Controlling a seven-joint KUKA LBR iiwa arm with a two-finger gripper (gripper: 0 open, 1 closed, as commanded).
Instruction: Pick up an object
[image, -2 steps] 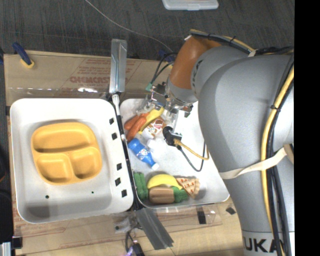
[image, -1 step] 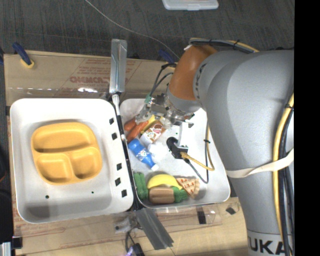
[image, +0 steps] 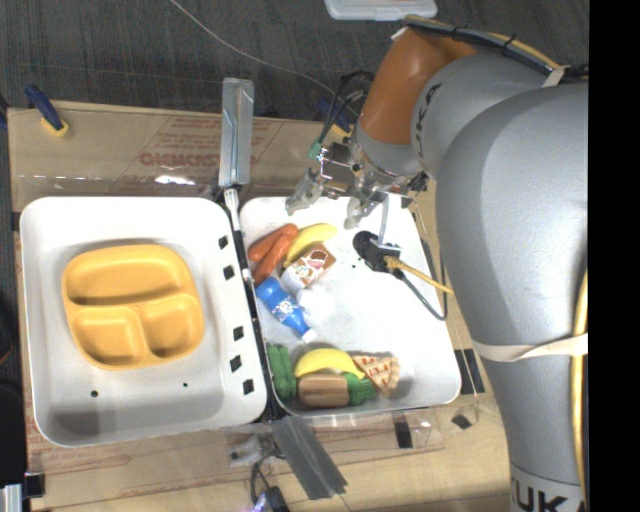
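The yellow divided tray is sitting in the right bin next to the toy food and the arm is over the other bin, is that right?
Not quite. The camera view shows the yellow divided tray lying in the left bin, by itself. The toy food, such as the banana and blue bottle, lies in the right bin, and the end effector hangs over that right bin's far end.
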